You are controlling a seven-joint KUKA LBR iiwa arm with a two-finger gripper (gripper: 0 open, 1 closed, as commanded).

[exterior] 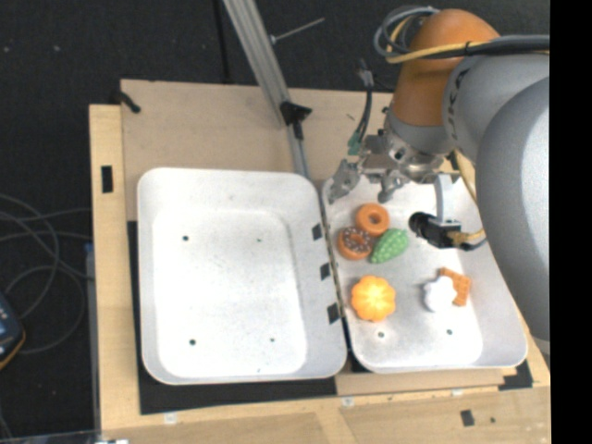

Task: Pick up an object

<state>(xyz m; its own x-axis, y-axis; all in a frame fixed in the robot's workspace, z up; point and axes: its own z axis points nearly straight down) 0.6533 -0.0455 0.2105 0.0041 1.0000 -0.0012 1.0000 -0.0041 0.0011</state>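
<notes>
The left white bin (231,276) is sitting across the middle-left of the frame. Just beside it, the right white bin (416,345) is holding the toys. A brown sprinkled doughnut (353,242) is lying by its left wall, touching an orange doughnut (373,218) above it and a bumpy green toy (390,246) at its right. Lower down an orange toy pumpkin (373,299) is resting, with a white-and-orange toy (446,290) further right. The gripper (363,188) is hanging over the bin's upper left corner, just above the orange doughnut, its fingers spread and gripping nothing.
</notes>
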